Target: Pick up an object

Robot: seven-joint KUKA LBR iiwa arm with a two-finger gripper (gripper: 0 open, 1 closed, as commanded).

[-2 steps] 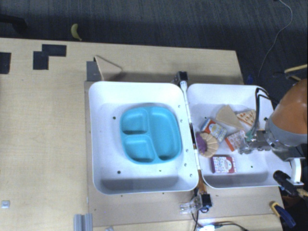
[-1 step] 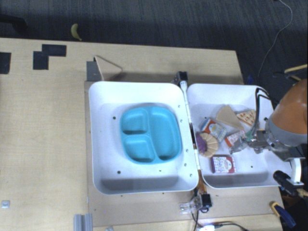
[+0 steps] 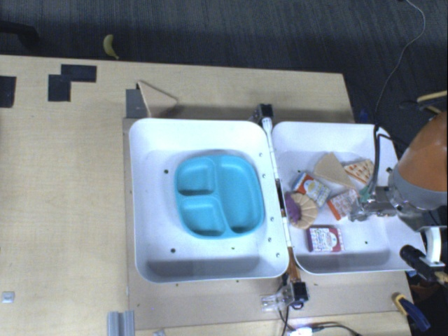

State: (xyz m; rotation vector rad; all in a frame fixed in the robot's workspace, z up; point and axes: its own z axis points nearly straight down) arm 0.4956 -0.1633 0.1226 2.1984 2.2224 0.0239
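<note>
Gripper over right bin, finger state not discernible; loose items clustered beneath and to its left.

Gripper: metal head at the end of the grey arm, entering from the right edge, sited above the right bin beside a small pinkish packet; contact cannot be told. Nearby: tan wedge, patterned cracker piece, orange-and-blue packet, round biscuit, purple item, red-bordered card lying apart toward the near wall. Bare bin floor toward the near right corner. Left bin: blue divided tray centred, white margin all round.
</note>
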